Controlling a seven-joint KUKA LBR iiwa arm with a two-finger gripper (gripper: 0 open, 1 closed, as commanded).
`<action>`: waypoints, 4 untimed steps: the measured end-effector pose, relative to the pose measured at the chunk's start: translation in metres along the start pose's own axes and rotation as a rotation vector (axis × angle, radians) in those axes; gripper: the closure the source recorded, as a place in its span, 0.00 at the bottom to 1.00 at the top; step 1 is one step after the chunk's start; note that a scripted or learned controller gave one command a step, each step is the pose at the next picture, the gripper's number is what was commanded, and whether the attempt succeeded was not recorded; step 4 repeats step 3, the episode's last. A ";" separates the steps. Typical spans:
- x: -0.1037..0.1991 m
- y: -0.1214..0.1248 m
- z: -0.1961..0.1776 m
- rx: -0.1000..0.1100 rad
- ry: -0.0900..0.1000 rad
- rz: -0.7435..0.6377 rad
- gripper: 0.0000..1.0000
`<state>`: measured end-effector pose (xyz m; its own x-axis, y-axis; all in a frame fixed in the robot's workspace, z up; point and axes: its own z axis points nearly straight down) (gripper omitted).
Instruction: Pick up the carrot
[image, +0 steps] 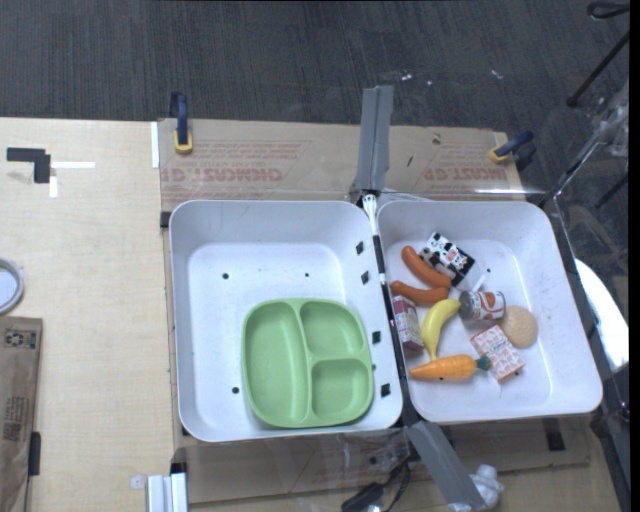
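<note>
Well, the carrot (445, 369) is lying in the right bin (560, 330), near its front, tip pointing left, just below the banana (437, 325) (a small red packet (497, 353) is touching its green end). A green divided plate (306, 362) is sitting in the left bin (200, 300). The claw's state I cannot tell.

We see a pale wooden worktop (90, 250), two shallow white bins side by side on it, left bin (200, 235), right bin (540, 230), a tape roll (8, 288) at its far-left edge, a brown paper bag (18, 400) just below that
</note>
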<state>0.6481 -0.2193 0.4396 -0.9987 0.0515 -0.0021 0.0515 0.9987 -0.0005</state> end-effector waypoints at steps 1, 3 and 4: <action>-0.004 -0.002 -0.001 -0.001 -0.001 -0.248 1.00; -0.012 -0.001 0.153 -0.005 0.000 -0.919 1.00; -0.012 -0.001 0.153 -0.005 0.000 -0.919 1.00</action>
